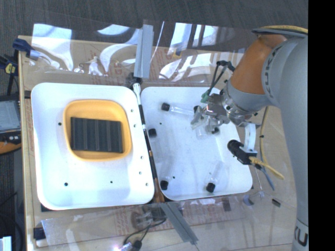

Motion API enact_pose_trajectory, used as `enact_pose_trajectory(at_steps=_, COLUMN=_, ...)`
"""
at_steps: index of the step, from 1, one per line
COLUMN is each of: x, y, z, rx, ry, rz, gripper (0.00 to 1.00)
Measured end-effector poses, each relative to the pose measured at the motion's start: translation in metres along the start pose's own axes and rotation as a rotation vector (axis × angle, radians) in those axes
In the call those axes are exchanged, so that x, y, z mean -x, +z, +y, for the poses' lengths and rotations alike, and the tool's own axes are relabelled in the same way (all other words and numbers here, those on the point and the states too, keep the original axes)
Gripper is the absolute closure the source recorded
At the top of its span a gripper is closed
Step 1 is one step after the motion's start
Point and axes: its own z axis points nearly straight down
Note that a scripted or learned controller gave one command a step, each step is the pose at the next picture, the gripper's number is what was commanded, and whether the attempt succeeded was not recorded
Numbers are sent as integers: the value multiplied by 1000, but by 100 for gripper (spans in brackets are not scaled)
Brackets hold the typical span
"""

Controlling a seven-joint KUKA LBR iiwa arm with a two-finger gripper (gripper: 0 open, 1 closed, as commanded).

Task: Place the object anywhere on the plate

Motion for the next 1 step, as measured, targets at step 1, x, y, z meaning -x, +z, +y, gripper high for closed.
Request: enact_pose_trajectory(at_steps=1, x=-19, y=15, z=-61, rx=-2, ry=-136, rz=-1, gripper=100)
